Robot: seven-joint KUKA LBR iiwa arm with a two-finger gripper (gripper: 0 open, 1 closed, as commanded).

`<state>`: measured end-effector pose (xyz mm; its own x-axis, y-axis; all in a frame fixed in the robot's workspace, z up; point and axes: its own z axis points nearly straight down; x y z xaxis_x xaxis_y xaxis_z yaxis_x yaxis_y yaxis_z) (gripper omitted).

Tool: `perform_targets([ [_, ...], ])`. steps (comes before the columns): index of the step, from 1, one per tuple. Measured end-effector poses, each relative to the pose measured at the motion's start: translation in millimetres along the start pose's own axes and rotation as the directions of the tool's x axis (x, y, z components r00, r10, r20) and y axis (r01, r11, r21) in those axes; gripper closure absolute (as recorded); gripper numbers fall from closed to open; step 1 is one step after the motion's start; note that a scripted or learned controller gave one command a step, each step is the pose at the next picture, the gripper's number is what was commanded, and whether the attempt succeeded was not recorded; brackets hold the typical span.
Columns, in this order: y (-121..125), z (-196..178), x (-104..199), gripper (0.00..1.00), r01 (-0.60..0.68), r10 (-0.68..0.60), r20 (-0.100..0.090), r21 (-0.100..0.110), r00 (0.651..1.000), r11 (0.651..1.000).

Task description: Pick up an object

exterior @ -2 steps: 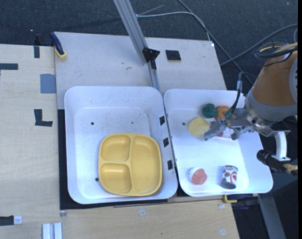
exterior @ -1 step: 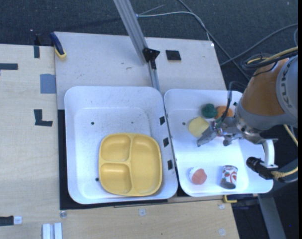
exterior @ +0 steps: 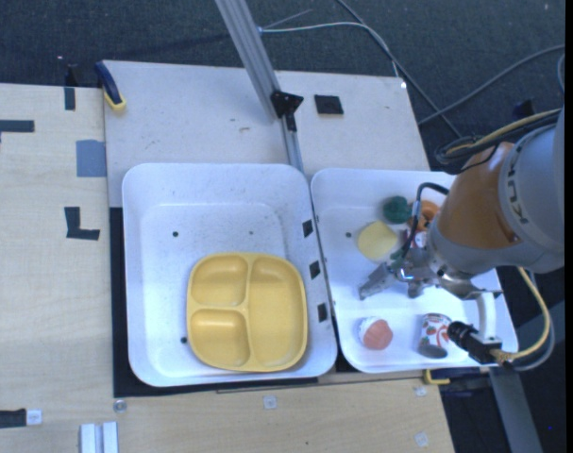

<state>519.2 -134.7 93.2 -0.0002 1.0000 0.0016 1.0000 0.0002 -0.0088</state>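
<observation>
Reaching into the right bin (exterior: 328, 253), the hand (exterior: 373, 284) hangs low with its fingers slightly apart and nothing between them. A yellow ball (exterior: 377, 241) sits just above it, a green one (exterior: 395, 209) farther back, and a red-and-white thing (exterior: 374, 333) lies near the front. To grab well, the hand should centre over one thing, drop, then squeeze.

No text, label, brand or number can be read; the small can (exterior: 435, 335) bears red and white markings too blurred to make out.
</observation>
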Motion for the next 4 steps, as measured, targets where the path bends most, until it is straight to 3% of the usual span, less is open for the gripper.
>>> perform_targets([
  [1,1.4,-13.3,0.8,1.0,0.002,-0.002,0.0,-0.004,1.0,1.0],
  [3,5.0,-120.6,11.6,1.0,0.002,-0.002,0.002,-0.012,1.0,1.0],
  [4,6.2,-169.5,1.9,1.0,0.0,0.0,0.003,-0.013,1.0,1.0],
])
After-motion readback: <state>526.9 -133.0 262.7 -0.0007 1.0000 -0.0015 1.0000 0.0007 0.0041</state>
